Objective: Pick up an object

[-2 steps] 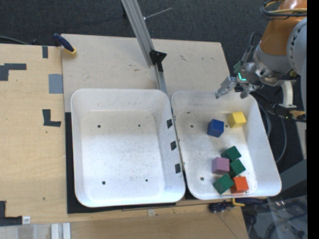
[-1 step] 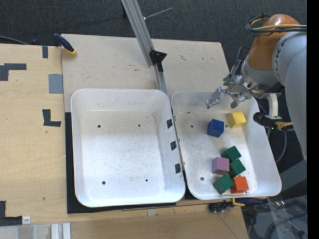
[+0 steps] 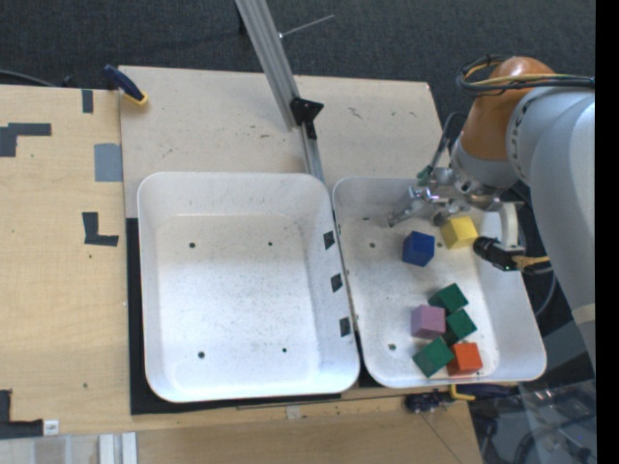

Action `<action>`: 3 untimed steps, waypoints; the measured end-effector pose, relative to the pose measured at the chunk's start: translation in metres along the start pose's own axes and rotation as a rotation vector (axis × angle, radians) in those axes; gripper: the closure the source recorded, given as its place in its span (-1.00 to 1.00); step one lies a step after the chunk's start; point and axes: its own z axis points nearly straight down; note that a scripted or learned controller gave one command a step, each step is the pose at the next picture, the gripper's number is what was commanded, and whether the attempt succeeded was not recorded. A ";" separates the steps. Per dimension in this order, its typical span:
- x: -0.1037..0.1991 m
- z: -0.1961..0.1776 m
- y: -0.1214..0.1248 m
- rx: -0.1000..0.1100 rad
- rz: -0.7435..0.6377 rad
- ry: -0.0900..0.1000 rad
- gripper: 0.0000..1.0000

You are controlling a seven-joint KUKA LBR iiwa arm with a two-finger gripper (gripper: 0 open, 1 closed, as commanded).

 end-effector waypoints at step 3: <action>0.002 -0.123 0.008 -0.011 0.000 -0.001 1.00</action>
